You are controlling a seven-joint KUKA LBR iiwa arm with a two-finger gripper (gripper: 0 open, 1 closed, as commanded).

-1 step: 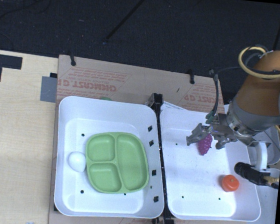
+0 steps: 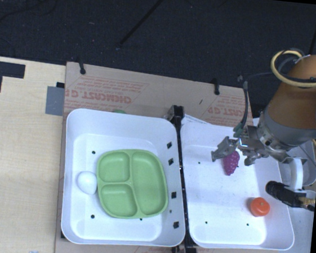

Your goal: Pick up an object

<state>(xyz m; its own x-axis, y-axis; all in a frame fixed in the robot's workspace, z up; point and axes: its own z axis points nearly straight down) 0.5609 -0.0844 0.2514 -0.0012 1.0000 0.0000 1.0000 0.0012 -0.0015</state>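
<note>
Grapes (image 2: 231, 163) — purple bunch, long axis 12-to-6, between the fingers of the claw (image 2: 235, 153), hanging at its 6 o'clock; claw clenched on it — right bin (image 2: 280, 245).

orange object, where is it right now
The orange object lies in the right bin, near its right wall, below and right of the purple object that sits under the hand.
</note>
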